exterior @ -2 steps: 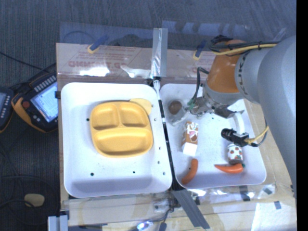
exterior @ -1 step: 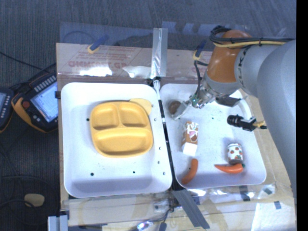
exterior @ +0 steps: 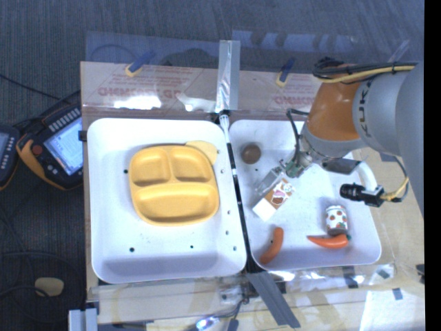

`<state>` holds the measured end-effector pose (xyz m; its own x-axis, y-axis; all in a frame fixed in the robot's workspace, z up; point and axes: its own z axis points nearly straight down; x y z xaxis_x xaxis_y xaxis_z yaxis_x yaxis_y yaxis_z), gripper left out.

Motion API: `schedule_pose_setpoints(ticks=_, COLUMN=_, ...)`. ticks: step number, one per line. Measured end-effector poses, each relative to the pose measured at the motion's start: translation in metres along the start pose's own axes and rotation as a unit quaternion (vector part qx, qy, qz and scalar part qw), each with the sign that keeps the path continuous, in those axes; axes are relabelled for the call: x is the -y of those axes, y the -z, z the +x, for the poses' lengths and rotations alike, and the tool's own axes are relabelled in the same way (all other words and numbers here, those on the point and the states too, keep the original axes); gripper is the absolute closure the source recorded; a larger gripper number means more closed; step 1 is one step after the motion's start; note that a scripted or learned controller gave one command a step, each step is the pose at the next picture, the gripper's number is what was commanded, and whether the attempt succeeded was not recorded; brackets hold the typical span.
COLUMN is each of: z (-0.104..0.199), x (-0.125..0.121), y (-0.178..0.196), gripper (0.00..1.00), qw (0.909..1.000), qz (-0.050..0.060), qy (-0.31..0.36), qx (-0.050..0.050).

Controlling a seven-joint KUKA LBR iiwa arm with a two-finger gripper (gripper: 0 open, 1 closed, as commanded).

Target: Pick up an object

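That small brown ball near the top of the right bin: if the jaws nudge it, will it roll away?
Probably. The brown ball looks round, so a nudge would likely roll it. It lies alone on the bin floor, so nothing nearby would likely stop it. It looks small, probably light.

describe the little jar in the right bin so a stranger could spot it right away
Look at the right bin, the one the arm reaches into. Near its right front corner a small jar stands upright, just behind an orange carrot. It is the only white, red-spotted thing there; the carrot and the sausage lie flat.
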<state>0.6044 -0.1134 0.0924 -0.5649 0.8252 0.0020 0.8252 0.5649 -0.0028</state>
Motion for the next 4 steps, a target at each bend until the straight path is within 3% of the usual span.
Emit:
schedule_pose_setpoints(ticks=1, z=0.022, x=0.028, y=-0.003, gripper=0.00, qw=0.9999, qz=-0.008, qy=-0.010, qx=0.008)
schedule_pose_setpoints(ticks=2, z=0.043, x=0.046, y=-0.003, gripper=0.00, qw=0.9998, qz=-0.008, qy=-0.015, qx=0.009)
schedule_pose_setpoints(ticks=3, z=-0.039, x=-0.054, y=-0.005, gripper=0.00, qw=0.9839, qz=-0.003, qy=-0.179, qx=0.003)
schedule_pose_setpoints(ticks=4, z=-0.010, x=-0.008, y=0.041, gripper=0.00, qw=0.9947, qz=0.001, qy=-0.103, qx=0.001)
